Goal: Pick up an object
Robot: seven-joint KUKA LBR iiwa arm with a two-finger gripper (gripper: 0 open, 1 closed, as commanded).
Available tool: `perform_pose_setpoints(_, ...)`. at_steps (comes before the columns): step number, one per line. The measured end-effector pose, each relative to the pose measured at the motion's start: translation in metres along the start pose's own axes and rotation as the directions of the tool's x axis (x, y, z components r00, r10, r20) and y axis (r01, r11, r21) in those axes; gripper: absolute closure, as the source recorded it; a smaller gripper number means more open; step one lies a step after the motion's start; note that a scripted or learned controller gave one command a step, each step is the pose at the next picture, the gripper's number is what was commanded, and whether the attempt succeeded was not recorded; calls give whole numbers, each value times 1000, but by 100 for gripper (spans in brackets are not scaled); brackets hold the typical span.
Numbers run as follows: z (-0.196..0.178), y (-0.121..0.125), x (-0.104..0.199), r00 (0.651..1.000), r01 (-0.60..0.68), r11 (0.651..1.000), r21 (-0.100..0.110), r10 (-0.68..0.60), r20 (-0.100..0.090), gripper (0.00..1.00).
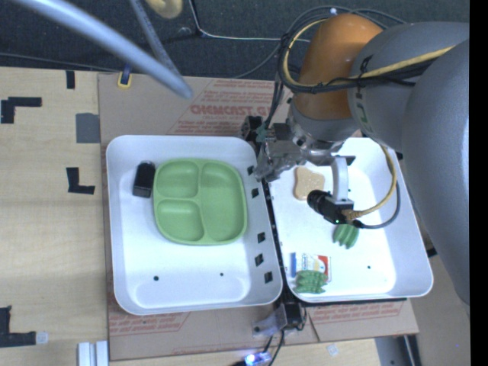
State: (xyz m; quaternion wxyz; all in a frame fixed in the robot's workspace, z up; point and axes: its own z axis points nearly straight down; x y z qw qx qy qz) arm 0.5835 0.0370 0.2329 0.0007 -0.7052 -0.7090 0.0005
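The grey arm with its orange band reaches in from the upper right, and my gripper (263, 162) hangs over the upper left corner of the right bin (396, 273), close to the wall between the two bins. A tan toast-shaped piece (309, 181) lies just right of the gripper. A small green toy (345, 235) lies lower in the same bin. Near that bin's front edge are a green leafy piece (309, 282) and a small printed packet (313, 264). I see nothing held in the gripper.
The left bin (183, 292) holds a green divided plate (200, 202) and a small black block (143, 179) at the plate's left. A black camera part with a yellow cable (329, 207) hangs from the wrist over the right bin.
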Motion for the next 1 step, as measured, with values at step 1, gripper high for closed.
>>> perform_pose_setpoints(1, 13, 18, 56, 1000, 1, 1000, 0, -1, 0, 100)
